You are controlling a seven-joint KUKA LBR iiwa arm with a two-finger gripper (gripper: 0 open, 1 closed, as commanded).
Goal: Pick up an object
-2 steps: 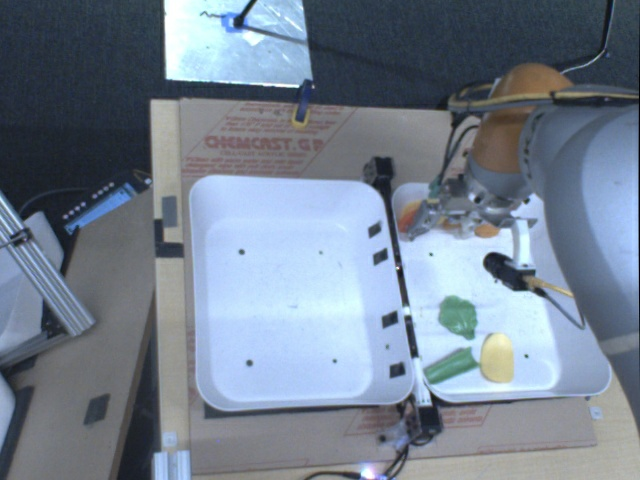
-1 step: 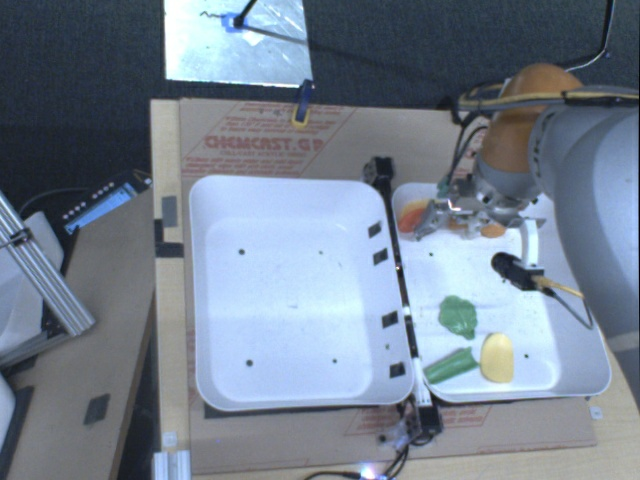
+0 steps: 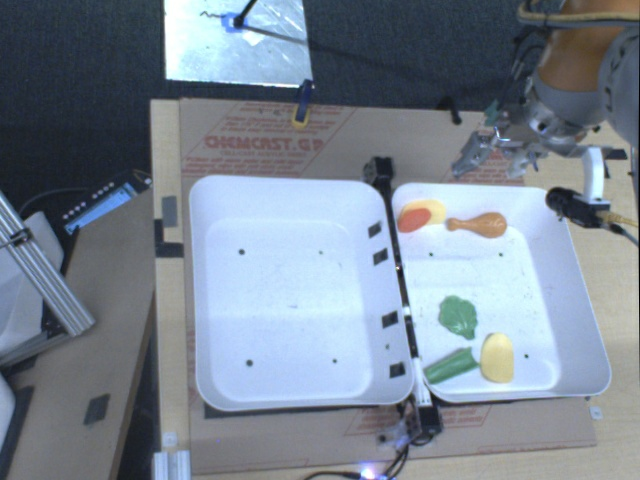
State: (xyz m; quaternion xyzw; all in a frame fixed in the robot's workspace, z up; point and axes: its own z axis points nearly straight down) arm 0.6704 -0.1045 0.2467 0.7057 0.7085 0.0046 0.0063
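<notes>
Dark carpet floor (image 3: 80, 68) carries a shiny metal sheet (image 3: 238, 28) behind the cardboard-topped bench (image 3: 270, 138)

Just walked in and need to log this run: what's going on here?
A grey-and-orange robot arm has its hand above the far edge of the right bin, holding nothing. That bin holds a toy drumstick, a red-and-yellow piece, a green leafy piece, a green stick and a yellow piece, all untouched.

Even overhead light, soft focus, mild grain.
</notes>
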